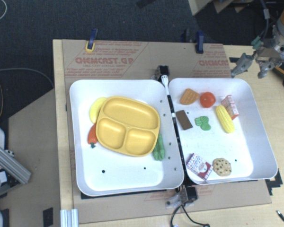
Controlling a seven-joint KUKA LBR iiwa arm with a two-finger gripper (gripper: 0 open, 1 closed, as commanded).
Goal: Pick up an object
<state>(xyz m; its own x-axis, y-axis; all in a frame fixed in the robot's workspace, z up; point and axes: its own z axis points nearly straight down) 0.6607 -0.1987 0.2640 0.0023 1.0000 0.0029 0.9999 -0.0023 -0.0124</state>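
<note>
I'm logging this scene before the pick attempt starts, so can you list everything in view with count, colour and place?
bins: 2, white, side by side on the bench
divided plate: 1, yellow, left bin
banana-like piece: 1, yellow, under the plate's left edge
carrot-like piece: 1, orange-red, left of the plate
leafy piece: 1, green, at the plate's right edge
waffle-like piece: 1, orange, right bin, top
tomato: 1, red, right bin, top
corn cob: 1, yellow, right bin
small carton: 1, red and white, beside the corn
brown bar: 1, right bin, left side
green piece: 1, right bin, middle
packet: 1, red and white, right bin, bottom
cookie: 1, tan, beside the packet
clamps: 2, bench's far edge
gripper: 1, grey, beyond the right bin's far corner
</note>
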